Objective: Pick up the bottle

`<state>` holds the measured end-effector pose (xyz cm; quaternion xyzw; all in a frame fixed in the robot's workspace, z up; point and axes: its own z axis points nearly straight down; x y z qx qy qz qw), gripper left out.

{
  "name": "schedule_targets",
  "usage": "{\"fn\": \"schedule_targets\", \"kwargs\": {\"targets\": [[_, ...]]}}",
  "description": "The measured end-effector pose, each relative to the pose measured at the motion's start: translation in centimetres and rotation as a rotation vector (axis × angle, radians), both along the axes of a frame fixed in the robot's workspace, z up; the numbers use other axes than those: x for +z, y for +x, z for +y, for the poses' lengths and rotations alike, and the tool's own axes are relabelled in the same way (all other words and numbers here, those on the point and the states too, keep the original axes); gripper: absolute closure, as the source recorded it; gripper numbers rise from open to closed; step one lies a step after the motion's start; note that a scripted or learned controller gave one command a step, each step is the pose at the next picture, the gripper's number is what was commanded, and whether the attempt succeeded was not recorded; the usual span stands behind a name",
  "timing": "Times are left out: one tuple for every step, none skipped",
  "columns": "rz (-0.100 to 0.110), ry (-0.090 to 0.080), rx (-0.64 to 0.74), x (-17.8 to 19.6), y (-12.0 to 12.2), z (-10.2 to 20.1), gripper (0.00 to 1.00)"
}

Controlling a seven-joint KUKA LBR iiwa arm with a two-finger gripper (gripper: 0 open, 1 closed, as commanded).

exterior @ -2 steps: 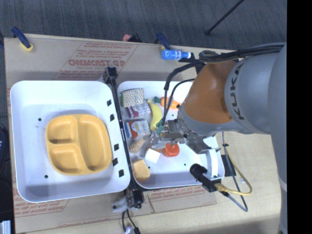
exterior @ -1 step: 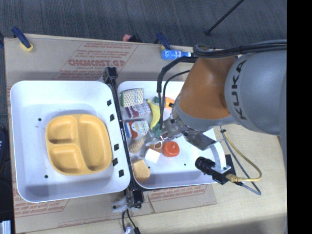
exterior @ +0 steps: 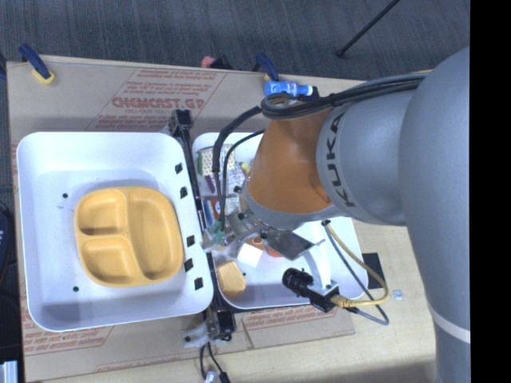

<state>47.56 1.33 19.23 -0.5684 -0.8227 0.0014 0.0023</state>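
My grey and orange arm hangs over the right bin (exterior: 275, 300) and hides most of its floor. The gripper (exterior: 226, 238) is low in that bin, close to its left wall. Under and around it lies a cluster of small items: a tan block-like piece (exterior: 231, 279) near the front wall, a white piece (exterior: 250, 255), an orange piece (exterior: 272, 250), and a few coloured stick-like things (exterior: 212, 211) along the left wall. Which of these is the bottle I cannot tell. The wrist hides what lies directly under the gripper.
The left bin (exterior: 40, 174) holds a yellow three-compartment plate (exterior: 128, 234). A speckled packet (exterior: 209, 164) lies at the back left of the right bin. Black cables (exterior: 351, 298) loop over that bin's front right corner. Cardboard covers the bench around both bins.
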Motion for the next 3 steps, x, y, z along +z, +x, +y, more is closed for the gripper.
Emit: {"fn": "schedule_targets", "kwargs": {"targets": [[-0.005, -0.001, -0.066, 11.7, 0.1, -1.1, 1.0], [0.001, -0.001, -0.07, -0.1, 0.0, 4.2, 1.0], [-0.004, -0.001, -0.056, 8.8, 0.1, -2.6, 1.0]]}}
